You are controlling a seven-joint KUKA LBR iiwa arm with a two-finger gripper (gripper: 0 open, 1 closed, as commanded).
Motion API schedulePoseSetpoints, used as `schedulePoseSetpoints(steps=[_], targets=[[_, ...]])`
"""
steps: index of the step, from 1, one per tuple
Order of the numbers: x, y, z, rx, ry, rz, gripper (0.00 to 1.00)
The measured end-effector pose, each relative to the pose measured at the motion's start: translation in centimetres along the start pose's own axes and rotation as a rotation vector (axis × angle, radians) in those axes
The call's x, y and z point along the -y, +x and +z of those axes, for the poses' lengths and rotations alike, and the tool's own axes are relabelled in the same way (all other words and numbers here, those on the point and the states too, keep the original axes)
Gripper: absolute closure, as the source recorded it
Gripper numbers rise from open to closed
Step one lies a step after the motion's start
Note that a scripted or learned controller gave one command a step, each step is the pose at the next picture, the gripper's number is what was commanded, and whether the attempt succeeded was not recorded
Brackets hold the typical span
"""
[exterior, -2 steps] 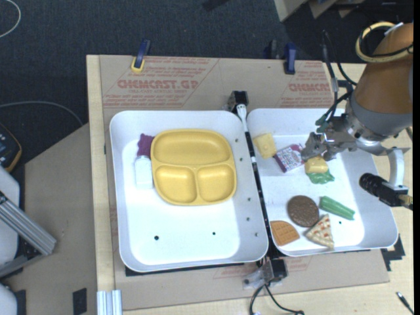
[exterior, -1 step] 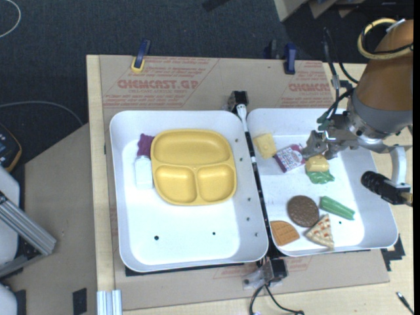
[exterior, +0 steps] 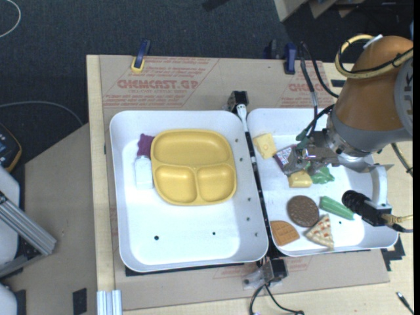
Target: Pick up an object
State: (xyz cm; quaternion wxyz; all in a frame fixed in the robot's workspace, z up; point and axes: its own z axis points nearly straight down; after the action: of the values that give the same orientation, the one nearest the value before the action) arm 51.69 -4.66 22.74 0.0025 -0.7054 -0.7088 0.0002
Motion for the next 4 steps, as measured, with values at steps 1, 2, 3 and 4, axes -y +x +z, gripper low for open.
schedulePoseSetpoints(steps=[1,2,3,4], targets=[[1.3,5.5,0.2,0.0,0.0,-0.001,1.0],[3.0,6.2,1.3,0.002,0.002,0.005,1.0],[2.5,6.6,1.2,0.003,-0.004,0.004,1.0],[2.1,6.1,0.2,0.004,-0.006,0.005,1.0]])
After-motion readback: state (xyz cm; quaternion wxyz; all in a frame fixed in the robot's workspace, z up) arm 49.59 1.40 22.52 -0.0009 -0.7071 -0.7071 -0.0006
